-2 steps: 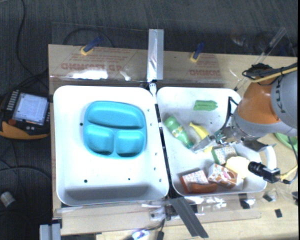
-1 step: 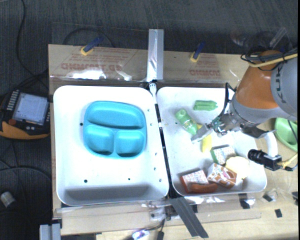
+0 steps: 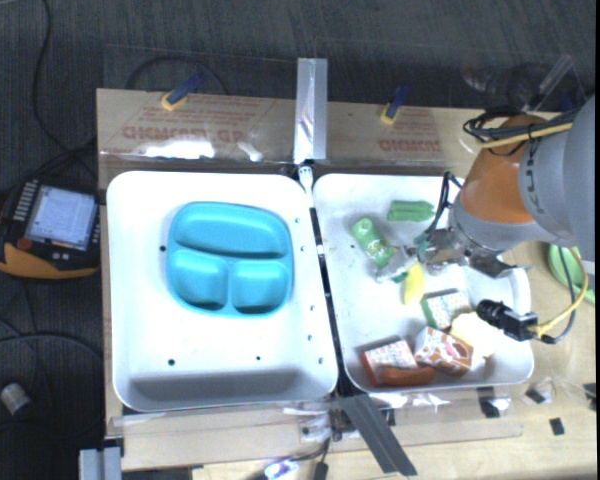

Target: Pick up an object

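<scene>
**Reach step, nothing lifted yet**

While the gripper [image 3: 435,253] is parked low over the right bin [image 3: 342,268], the grab itself looks not yet made, so this is judged to be the approach or descent step. Whether it's open or closed can't be told from this angle, since the wrist hides that end, and nothing is seen held.

Closest to it is a yellow piece [image 3: 413,285], sitting near the bin's middle, just beside the gripper at about 7 o'clock from it. Its long axis runs roughly 12 to 6, tipped a touch toward 1 and 7, and which end is the "front" can't be made out.

Other stuff is scattered around: a green bottle [image 3: 371,238] at 10 o'clock from the gripper, a green block [image 3: 410,210] at 11, a small box [image 3: 441,308] at 6, and a red-and-white packet [image 3: 390,357] down at the bin's 6 o'clock edge. A blue tray [image 3: 230,256] sits in the left bin [image 3: 140,358].

For the next move, a small shift toward 7 o'clock would probably be needed, with the close made across the yellow piece's short side. The neighbours are packed tight, so a nudge is a risk.
</scene>
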Controlling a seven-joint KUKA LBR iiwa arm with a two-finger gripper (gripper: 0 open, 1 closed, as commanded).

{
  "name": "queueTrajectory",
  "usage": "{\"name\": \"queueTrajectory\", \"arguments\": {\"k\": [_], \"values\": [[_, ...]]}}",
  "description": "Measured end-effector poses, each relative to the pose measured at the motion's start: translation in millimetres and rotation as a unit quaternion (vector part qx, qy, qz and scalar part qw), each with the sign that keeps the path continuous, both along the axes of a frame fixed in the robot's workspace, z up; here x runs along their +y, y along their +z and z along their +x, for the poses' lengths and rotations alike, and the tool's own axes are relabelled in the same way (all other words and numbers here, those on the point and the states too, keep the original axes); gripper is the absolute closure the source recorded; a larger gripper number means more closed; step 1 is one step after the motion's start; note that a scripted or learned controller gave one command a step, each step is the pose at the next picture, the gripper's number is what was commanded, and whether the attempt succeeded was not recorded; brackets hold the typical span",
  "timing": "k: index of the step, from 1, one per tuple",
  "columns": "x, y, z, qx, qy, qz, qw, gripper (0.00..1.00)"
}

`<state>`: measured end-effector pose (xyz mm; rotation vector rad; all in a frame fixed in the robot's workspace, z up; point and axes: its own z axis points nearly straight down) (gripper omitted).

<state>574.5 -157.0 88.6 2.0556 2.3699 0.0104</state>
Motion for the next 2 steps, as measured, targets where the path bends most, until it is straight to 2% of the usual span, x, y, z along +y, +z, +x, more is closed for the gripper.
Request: {"name": "queueTrajectory", "arguments": {"k": [1, 2], "values": [[1, 11, 2, -0.003, 0.0, 0.0005, 1.0, 1.0], [31, 5, -65, -0.008, -0.128, -0.0024, 0.9917, 1.0]]}}
